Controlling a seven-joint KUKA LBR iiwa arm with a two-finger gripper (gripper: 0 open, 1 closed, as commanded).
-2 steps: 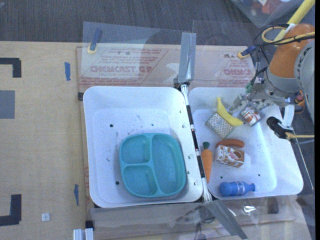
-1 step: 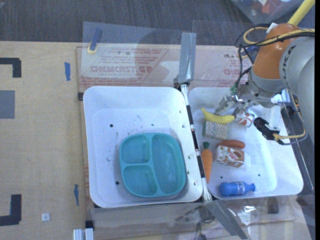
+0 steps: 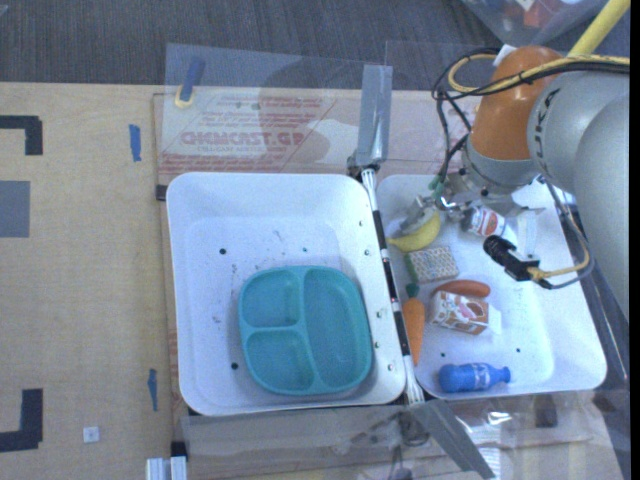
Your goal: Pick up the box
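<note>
The box [image 3: 462, 314], a small white and orange carton, lies in the middle of the right bin [image 3: 570, 353]. A red oblong piece [image 3: 466, 289] sits right against its far side. My gripper [image 3: 443, 204] hangs at the back of the right bin, above the yellow banana [image 3: 418, 234] and well behind the box. Nothing from the bin shows in it. The grey arm with its orange band [image 3: 508, 108] reaches in from the upper right.
A speckled tan sponge [image 3: 433, 263], an orange carrot [image 3: 413, 326] along the divider, a blue bottle [image 3: 474, 376] at the front and a small red and white item [image 3: 487, 221] share the right bin. The left bin [image 3: 200, 218] holds a teal divided plate [image 3: 303, 330].
</note>
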